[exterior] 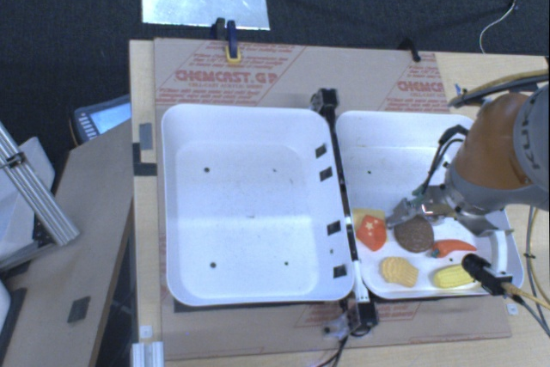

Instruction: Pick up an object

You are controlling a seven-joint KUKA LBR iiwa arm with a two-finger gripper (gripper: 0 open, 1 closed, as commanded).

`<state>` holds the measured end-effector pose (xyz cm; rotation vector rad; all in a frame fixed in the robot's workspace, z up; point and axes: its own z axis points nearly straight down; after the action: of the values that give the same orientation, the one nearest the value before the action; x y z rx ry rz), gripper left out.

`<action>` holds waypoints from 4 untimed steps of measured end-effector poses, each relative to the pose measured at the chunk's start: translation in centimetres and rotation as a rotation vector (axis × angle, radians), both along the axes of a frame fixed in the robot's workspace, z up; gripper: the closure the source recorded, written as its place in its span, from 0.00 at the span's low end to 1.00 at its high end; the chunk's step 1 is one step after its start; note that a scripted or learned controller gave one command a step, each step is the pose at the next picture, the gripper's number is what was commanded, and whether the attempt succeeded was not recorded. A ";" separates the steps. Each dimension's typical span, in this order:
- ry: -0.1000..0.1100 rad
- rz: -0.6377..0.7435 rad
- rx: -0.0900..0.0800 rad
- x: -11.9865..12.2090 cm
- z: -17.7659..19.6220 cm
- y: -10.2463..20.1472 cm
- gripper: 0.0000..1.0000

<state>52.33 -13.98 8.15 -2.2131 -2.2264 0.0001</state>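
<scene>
In the right bin (378, 142), several small things lie near the front edge. A brown round disc (414, 235) sits in the middle of them, with a red-orange piece (371, 232) to its left and a yellow strip (369, 214) just behind that. A yellow corn-like piece (399, 272) and a yellow lump (451, 277) lie at the front. An orange-red curved piece (450, 247) lies right of the disc. My gripper (411, 210) hangs low just behind the brown disc, its metal fingers close to it. Nothing shows between them.
The left bin (249, 202) stands beside the right one, with a black divider strip (335, 185) between them. A cardboard sheet (284, 73) lies under both bins. My arm covers the right bin's right side.
</scene>
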 end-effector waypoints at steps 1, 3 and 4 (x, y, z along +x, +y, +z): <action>-0.012 0.004 -0.002 9.0 0.4 3.1 0.00; 0.008 -0.005 0.002 2.5 5.0 1.1 0.00; -0.003 -0.006 -0.002 2.8 5.6 0.9 0.00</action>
<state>55.15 -13.07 13.71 -2.2220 -2.2225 -0.0005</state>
